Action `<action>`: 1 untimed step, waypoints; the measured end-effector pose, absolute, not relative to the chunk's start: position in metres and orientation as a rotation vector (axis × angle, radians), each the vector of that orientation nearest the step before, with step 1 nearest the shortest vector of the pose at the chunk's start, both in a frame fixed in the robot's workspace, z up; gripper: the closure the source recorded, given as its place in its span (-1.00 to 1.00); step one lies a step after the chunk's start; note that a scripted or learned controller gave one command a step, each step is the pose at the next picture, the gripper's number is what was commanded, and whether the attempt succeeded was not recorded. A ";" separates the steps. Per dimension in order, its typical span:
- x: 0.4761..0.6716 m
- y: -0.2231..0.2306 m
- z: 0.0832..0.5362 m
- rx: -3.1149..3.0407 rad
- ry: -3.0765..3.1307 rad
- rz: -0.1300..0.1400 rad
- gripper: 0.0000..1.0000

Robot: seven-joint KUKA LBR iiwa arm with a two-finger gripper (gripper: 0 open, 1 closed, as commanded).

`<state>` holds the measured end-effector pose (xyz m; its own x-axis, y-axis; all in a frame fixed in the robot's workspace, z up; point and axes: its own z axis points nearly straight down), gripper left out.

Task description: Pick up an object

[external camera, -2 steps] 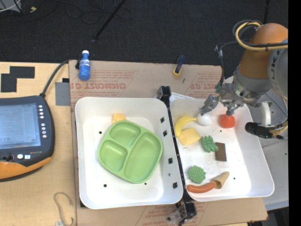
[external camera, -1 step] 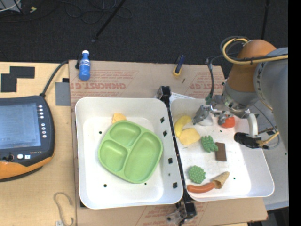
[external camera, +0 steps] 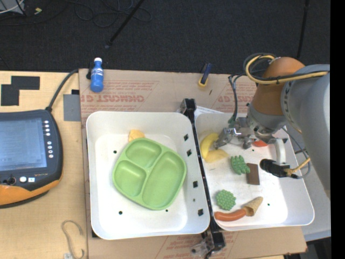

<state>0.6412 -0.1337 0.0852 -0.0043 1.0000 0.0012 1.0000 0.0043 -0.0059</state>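
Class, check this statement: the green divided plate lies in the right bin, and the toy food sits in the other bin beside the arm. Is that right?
Not quite. The camera view shows the green divided plate in the left bin. The toy food, such as the banana and the sausage, lies in the right bin beside the arm.

Red print runs along the cardboard [external camera: 141, 97] at its far edge, upside down from here, too blurred to read. The tablet [external camera: 26, 151] screen is illegible.
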 end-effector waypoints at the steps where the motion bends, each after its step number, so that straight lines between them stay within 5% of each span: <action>1: 0.642 -0.134 0.097 -2.213 -2.222 0.005 1.00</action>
